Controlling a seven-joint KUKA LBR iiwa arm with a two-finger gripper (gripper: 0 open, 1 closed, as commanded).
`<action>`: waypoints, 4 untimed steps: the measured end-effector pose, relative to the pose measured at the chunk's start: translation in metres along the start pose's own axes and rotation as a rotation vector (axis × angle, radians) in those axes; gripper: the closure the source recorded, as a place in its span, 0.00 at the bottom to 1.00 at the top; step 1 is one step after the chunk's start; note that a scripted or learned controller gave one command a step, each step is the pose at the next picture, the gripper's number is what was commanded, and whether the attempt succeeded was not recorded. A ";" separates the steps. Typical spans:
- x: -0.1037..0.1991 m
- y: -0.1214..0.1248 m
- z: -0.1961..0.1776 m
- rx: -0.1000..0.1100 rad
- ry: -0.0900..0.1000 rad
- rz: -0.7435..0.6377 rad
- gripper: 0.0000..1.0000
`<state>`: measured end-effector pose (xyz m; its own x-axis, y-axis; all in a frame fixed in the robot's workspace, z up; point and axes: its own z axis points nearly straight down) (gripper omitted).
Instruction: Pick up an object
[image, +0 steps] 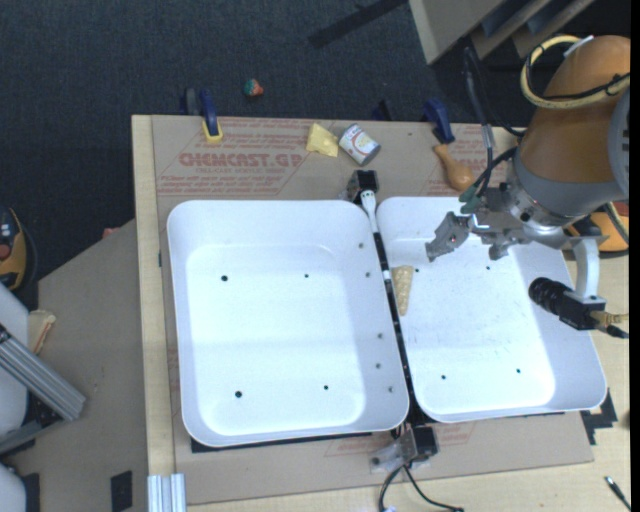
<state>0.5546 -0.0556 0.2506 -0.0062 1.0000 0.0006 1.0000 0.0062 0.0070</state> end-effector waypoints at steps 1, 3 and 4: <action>0.023 -0.028 -0.140 -0.004 -0.001 0.002 0.00; 0.020 -0.037 -0.295 -0.014 -0.002 0.005 1.00; 0.066 -0.077 -0.149 0.023 0.000 0.003 1.00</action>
<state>0.4765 0.0100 0.3988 -0.0036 1.0000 0.0008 0.9999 0.0036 -0.0160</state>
